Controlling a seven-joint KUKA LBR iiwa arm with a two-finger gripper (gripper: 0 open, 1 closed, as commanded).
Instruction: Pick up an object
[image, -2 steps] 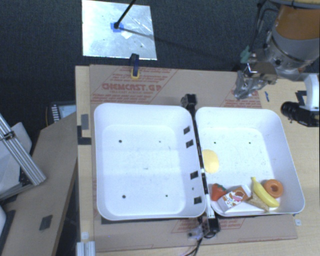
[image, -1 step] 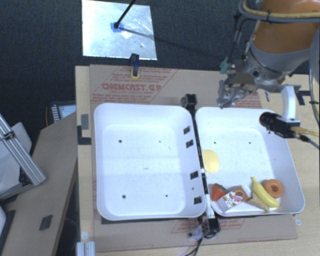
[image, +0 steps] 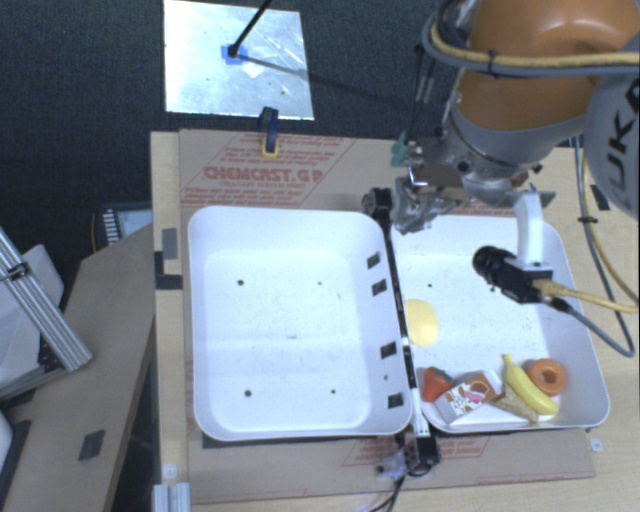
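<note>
The arm (image: 530, 70) is hanging in over the far right part of the worktop (image: 265, 165), with its orange band taking up the top right corner. The end effector (image: 415, 210) is sitting low at the far left corner of the right bin (image: 590, 400), right by the divider between the two bins. Honestly can't tell whether it's open or closed from here, that bit is just a dark metal jumble, and I'm not seeing anything held in it.

The stuff to pick is all lying in the right bin. A pale yellow round thing (image: 422, 323) is sitting near the bin's left wall, about halfway down. Along the near edge there's a red piece (image: 436, 383), a small printed packet (image: 466, 396) touching it, then a banana (image: 527, 386) and an orange ring-shaped piece (image: 547, 376) just beside it toward the near right corner.

The left bin (image: 200, 300) is sitting right next to it.
</note>
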